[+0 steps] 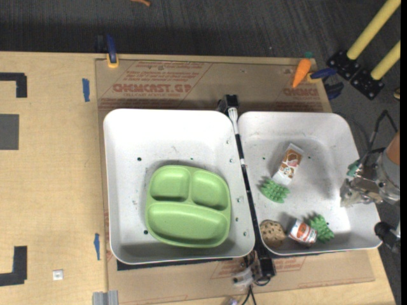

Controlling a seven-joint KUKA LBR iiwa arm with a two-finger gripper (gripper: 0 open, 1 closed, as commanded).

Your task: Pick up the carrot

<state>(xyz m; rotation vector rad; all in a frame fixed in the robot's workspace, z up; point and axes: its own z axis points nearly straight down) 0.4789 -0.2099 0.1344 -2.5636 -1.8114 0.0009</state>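
Cardboard sheet, top left: red print, seems to read "CHEMCAST GP"
Cardboard sheet, other print: too blurred to read

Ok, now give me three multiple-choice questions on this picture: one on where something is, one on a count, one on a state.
1. Where is the carrot?
A. On the green plate
B. On the brown board behind the right bin, outside both bins
C. In the right bin beside the cookie

2. How many compartments does the green plate have?
A. Two
B. Three
C. Five

3. How does the green plate lie?
A. Right side up, flat in the left bin
B. Upside down
C. Standing on edge against the bin wall

Answers:
1 B: the orange carrot with its green top lies past the right bin's far rim.
2 B: two small sections sit above one long one.
3 A: its hollow sections face up at the camera.
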